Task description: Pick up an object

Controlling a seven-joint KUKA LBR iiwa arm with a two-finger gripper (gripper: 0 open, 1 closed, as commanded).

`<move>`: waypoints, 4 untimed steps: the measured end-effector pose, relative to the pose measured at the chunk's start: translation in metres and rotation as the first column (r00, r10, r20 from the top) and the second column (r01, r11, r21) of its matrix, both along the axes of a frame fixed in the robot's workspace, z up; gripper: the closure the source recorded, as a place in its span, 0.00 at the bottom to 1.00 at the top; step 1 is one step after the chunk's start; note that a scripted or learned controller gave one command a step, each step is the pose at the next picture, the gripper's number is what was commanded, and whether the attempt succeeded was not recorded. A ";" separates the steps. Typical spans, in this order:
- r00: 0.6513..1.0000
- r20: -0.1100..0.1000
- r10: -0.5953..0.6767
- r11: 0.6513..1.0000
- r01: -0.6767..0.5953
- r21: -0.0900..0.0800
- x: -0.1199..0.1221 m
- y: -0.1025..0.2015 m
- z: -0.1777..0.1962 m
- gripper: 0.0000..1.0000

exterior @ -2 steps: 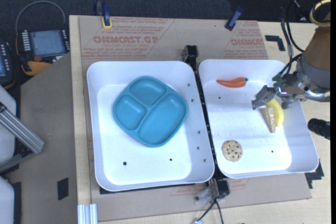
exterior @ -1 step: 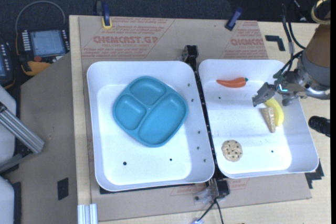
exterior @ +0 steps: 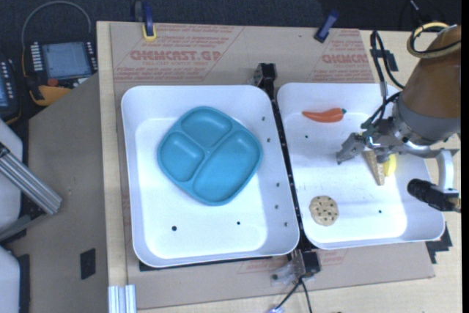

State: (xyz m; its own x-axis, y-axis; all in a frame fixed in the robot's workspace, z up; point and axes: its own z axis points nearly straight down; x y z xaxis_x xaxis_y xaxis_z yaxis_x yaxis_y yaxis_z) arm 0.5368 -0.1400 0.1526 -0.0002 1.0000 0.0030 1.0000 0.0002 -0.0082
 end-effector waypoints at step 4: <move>1.000 0.014 0.000 1.000 0.000 -0.005 0.005 0.009 -0.015 1.00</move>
State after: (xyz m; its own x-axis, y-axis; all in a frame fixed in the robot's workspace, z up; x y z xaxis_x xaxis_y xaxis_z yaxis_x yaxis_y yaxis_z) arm 0.5421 -0.1308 0.1380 -0.0006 1.0000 -0.0021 1.0000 0.0006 0.0057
